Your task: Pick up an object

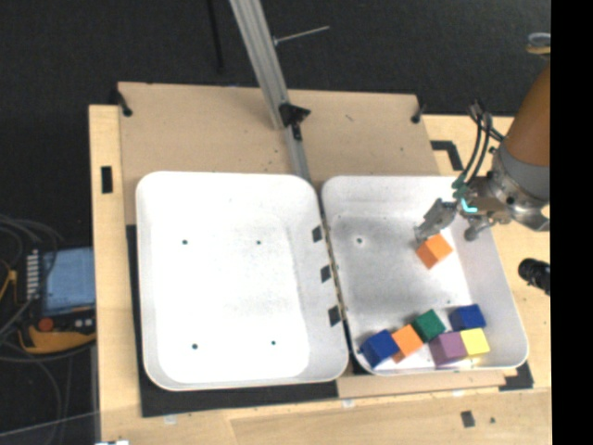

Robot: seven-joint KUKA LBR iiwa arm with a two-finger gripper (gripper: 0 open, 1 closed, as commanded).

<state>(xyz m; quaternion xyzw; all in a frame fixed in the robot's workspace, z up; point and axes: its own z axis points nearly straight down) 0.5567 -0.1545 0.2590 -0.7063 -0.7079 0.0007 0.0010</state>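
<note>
- Two white bins are set side by side on the counter [107, 156]; the left bin [157, 202] is seen bare, the right bin [371, 202] holds all the blocks.
- The claw [451, 219] is seen over the far right part of the right bin, reaching in from the right, with the arm's orange band [533, 123] above it.
- An orange block [434, 249] is seen just below the claw, tilted, corner-on. Whether it hangs from the fingers or lies on the bin floor cannot be told; contact is not resolved in this view.
- Claw state: spread fingers are suggested by two dark prongs, one to each side of the block's top, but released or clenched cannot be told with certainty.
- Six more blocks are clustered at the near edge of the right bin: blue [379, 347], orange [407, 340], green [428, 325], purple [448, 347], yellow [475, 342], and a second blue [468, 318]. Several touch.
- Judgement: the lone orange block is the likely target, being well apart from the cluster.
- For a sound grasp, the fingers should be aligned to two flat opposite faces, not the corners, since the block sits rotated.
- The claw should be centred over the block before closing, so it is not nudged sideways.
- A grasp should be credited only once the block is seen between the fingers, clear of the floor.
</note>
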